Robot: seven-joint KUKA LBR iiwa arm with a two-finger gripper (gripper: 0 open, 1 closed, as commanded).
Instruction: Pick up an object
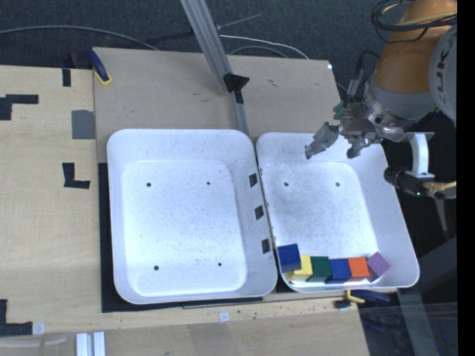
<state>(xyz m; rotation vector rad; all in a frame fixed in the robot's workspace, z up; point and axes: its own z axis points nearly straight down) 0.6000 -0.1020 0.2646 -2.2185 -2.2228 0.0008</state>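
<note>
Along the front wall of the right bin (pixel 386 213) lies a row of small blocks: a blue block (pixel 289 255) on a yellow block (pixel 302 270), then a green block (pixel 320 266), another blue block (pixel 340 268), an orange block (pixel 358 267) and a purple block (pixel 378 263). My gripper (pixel 334 145) hangs above the far edge of the right bin, well away from the blocks. Its two fingers are spread apart with nothing between them.
The left bin (pixel 119 199) sits beside the right one. A slanted metal pole (pixel 211 43) rises behind the bins. Cables run across the dark floor at the back. A blue-and-yellow clamp (pixel 100 67) sits at the bench's far left corner.
</note>
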